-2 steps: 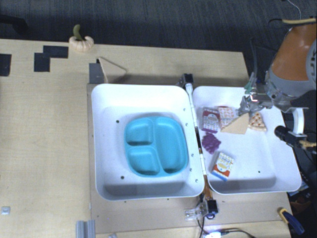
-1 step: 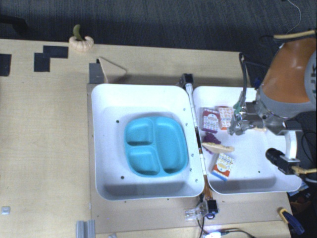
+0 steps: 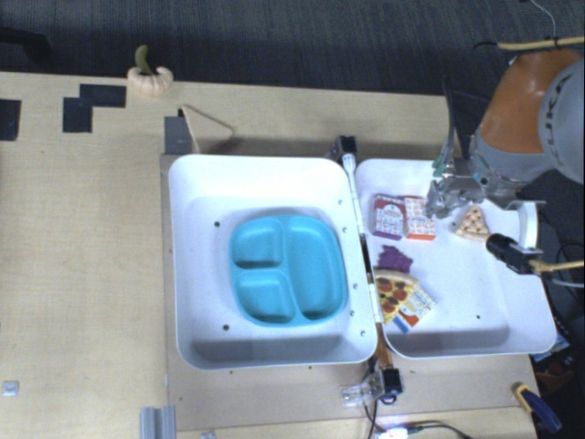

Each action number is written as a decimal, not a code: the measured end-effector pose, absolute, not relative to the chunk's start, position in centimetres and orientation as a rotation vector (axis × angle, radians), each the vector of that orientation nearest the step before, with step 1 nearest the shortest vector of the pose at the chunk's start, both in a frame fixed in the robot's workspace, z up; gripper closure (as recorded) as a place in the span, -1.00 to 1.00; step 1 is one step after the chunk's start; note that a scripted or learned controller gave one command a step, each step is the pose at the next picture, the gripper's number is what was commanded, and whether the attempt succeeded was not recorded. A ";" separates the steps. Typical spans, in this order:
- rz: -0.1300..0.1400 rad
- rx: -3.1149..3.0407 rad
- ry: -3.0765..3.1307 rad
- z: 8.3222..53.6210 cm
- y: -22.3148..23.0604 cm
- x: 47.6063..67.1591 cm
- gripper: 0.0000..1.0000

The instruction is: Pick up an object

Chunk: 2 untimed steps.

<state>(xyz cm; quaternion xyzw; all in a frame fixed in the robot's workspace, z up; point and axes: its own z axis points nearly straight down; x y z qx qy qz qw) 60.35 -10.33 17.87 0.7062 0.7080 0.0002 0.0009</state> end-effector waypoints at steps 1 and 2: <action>0.001 2.216 2.222 14.4 -18.4 63.9 1.00; 0.003 2.214 2.224 14.4 -18.3 64.0 -1.00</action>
